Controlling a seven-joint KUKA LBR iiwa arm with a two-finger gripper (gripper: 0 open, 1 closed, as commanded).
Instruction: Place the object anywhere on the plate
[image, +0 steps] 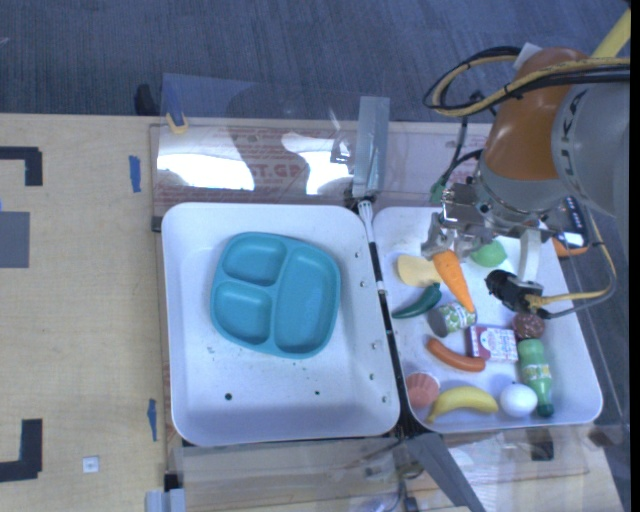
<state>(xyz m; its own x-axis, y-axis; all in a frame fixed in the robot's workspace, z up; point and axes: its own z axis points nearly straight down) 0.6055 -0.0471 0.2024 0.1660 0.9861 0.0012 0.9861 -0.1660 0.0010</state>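
Here we see the gripper at the carrot's top end; carrot runs diagonally down-right. Fingers' state: can't tell. Plate lies left, in other bin.

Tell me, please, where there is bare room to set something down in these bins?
The left bin has bare floor around the blue plate, widest along its near edge. The plate's three compartments are bare. The right bin is crowded with toy food beneath the gripper.

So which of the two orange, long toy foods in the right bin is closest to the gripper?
The carrot, lying just below the gripper with its top toward it. The orange sausage lies lower in the right bin, beside the small carton.
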